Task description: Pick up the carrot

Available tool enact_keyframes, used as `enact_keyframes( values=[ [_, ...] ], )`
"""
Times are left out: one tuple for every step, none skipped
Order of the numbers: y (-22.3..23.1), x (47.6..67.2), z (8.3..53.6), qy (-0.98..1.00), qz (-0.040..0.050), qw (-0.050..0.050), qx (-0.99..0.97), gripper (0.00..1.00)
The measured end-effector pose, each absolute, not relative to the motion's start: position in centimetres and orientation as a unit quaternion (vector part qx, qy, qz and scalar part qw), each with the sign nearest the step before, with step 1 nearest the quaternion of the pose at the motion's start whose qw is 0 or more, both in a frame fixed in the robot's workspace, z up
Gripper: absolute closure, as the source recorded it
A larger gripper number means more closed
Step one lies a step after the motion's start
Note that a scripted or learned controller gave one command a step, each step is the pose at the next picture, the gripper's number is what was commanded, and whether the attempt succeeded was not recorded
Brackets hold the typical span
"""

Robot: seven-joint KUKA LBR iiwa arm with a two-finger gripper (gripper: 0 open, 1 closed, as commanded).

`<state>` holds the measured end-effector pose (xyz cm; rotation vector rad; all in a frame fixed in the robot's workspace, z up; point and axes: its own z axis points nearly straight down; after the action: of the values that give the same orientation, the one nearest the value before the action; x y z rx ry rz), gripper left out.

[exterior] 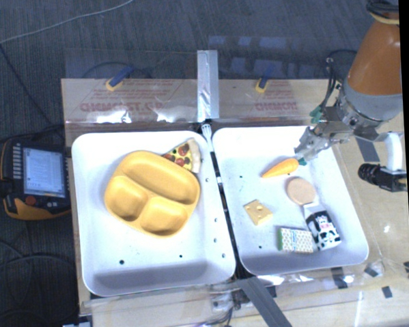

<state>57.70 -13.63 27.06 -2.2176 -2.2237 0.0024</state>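
The carrot (281, 167) lies in the right bin (356, 254), just above the tan disc (301, 190). The tool (307, 151) sits at its green end; tool state cannot be determined. Likely light, rigid, smooth: grip mid-body, across the taper.

The carrot (280, 167) is lying flat on the floor of the right bin (243, 191), toward its far side. It is orange and tapered, with a small green stub at its thick end. The tip is pointing toward eight o'clock and the stub toward two o'clock.
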Motion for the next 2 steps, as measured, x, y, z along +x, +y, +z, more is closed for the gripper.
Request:
enact_keyframes(
  values=[
    [-6.9,59.6,29.9,-0.741,0.0009,0.0,-0.671,0.0],
    [-6.2,57.6,33.3,-0.676,0.0008,0.0,-0.737,0.0]
  ],
)
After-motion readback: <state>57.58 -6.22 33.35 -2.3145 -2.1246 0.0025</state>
